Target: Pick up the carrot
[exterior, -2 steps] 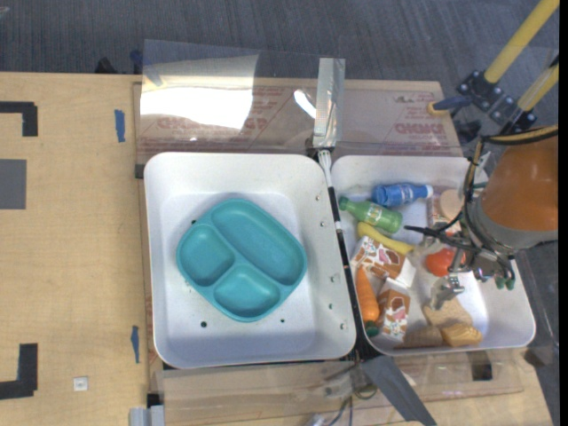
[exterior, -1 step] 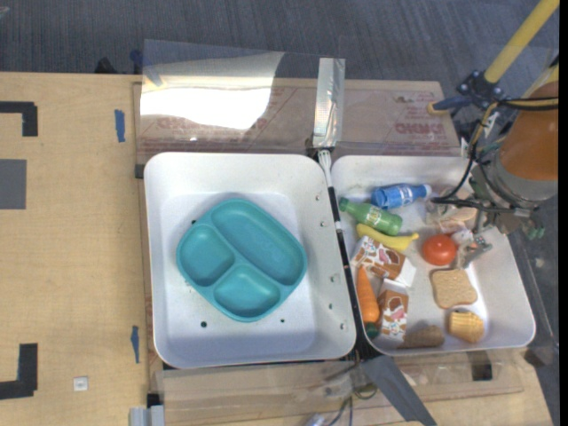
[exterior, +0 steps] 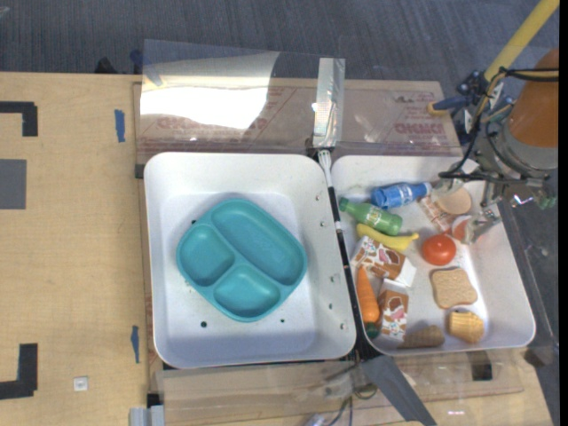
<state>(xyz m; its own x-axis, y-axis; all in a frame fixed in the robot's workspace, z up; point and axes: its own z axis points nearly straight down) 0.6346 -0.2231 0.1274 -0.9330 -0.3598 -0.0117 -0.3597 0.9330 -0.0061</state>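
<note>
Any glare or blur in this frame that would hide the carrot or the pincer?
Camera view: strong glare on the clear plastic sheet behind the bins; the orange carrot along the right white bin's left wall is evenly lit and sharp; the pincer near that bin's upper right is small and slightly soft, finger detail unclear.

You see teal divided plate (exterior: 241, 257) in left bin (exterior: 169, 185). Right bin (exterior: 519, 313) holds blue bottle (exterior: 399, 193), green bottle (exterior: 373, 216), banana (exterior: 387, 235), tomato (exterior: 438, 250), bread slice (exterior: 453, 287).
</note>
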